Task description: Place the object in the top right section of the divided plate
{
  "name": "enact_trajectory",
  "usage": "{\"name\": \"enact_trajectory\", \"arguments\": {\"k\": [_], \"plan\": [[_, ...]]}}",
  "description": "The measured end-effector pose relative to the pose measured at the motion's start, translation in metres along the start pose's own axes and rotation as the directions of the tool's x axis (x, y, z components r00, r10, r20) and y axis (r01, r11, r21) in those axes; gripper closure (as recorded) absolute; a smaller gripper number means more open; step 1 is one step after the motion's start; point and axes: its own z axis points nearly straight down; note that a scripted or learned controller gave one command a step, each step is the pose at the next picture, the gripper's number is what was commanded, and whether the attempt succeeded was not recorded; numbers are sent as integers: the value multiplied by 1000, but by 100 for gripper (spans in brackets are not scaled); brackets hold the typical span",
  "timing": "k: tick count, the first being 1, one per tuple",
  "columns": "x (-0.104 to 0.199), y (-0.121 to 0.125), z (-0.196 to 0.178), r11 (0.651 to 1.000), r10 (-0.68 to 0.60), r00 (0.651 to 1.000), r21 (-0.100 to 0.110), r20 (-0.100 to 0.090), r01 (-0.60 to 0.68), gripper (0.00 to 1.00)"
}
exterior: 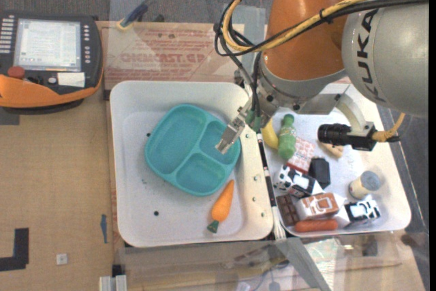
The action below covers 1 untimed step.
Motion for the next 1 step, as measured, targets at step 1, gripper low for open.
{"name": "enact_trajectory", "arguments": {"k": [1], "plan": [[65,33,182,962,273,962,3,-2,-273,0]]}}
